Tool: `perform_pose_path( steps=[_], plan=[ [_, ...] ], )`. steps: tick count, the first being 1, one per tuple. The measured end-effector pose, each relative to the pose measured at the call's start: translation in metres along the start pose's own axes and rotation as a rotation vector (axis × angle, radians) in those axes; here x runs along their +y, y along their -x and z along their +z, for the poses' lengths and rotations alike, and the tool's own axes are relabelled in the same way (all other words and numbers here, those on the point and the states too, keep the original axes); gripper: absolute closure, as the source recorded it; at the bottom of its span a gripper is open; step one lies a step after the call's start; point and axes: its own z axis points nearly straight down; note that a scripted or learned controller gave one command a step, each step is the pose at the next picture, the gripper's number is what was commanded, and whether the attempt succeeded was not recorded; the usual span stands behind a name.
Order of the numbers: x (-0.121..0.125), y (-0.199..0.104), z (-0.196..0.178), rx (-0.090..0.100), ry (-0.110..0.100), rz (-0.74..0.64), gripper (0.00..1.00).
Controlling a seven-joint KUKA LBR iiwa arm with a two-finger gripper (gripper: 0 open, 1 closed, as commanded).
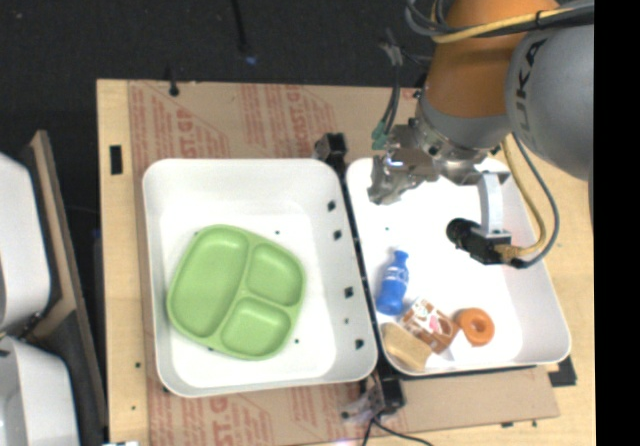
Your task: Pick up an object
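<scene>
A: Bottle, blue, where does it lie?
B: Below the gripper, near the right bin's left wall, on bare white floor.
A: Room to move?
B: Open floor between jaws and bottle; the divider edge runs just left of the jaws.
A: Jaws?
B: Cannot tell whether open or closed; nothing visible between them.
A: Other contents?
B: An orange ring, a red-patterned packet and a tan piece crowd the bottom edge. The left bin holds a green divided plate.
</scene>
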Motion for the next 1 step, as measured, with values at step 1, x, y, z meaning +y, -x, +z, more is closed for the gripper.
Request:
perform_pose_path(
  steps=[1],
  plan=[
    [0.0108, -0.0419, 0.0044, 0.0, 0.0, 0.001, 1.0]
  ],
)
